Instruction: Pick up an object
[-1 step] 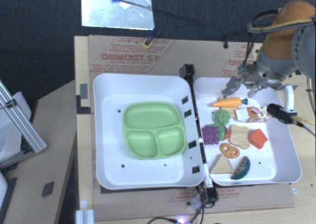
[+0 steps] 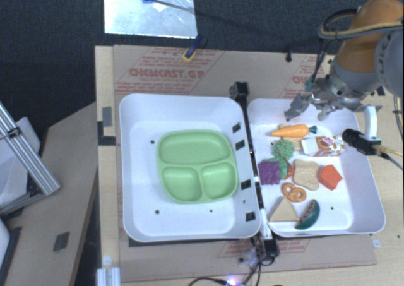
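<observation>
The right bin (image 2: 372,209) holds several toy foods: an orange carrot (image 2: 291,131), a green broccoli (image 2: 283,149), purple grapes (image 2: 269,170), a bread slice (image 2: 306,174), a red-orange block (image 2: 330,177), a pretzel (image 2: 291,191), a pale wedge (image 2: 282,210), a dark green slice (image 2: 308,214) and a red-and-white packet (image 2: 323,145). My gripper (image 2: 310,112) hangs over the bin's far edge, just beyond the carrot. It is open, its fingers spread, with nothing between them.
The left bin (image 2: 136,127) holds a green divided plate (image 2: 192,165). A black divider (image 2: 247,152) runs between the bins. A black cylindrical part (image 2: 357,141) juts over the right bin's right side. A shiny sheet (image 2: 150,0) lies beyond the bench.
</observation>
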Motion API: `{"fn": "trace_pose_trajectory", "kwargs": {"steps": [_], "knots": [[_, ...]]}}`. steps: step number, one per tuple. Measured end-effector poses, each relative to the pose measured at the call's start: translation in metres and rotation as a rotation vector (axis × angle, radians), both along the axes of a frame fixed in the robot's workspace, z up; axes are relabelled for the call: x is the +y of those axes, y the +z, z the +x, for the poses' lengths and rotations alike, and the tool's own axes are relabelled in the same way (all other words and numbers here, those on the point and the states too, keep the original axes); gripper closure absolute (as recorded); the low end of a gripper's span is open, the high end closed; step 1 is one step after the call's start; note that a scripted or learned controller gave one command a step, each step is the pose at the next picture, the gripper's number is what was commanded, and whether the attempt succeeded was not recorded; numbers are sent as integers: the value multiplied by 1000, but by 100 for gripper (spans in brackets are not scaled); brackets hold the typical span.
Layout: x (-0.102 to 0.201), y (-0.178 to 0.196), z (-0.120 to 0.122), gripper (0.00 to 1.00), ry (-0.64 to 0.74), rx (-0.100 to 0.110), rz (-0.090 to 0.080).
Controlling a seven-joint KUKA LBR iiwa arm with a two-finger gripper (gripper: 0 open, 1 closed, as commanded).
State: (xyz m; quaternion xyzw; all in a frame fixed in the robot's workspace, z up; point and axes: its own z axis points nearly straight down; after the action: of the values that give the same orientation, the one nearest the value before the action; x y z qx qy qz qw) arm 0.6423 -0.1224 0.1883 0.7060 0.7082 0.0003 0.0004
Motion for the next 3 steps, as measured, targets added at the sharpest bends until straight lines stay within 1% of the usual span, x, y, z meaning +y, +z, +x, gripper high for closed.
{"fn": "trace_pose_trajectory", "kwargs": {"steps": [1,2,3], "knots": [[5,-61,-2,0,0,4,1],[3,-71,5,0,0,-24,-7],[1,-60,6,100,1,-29,-12]]}}
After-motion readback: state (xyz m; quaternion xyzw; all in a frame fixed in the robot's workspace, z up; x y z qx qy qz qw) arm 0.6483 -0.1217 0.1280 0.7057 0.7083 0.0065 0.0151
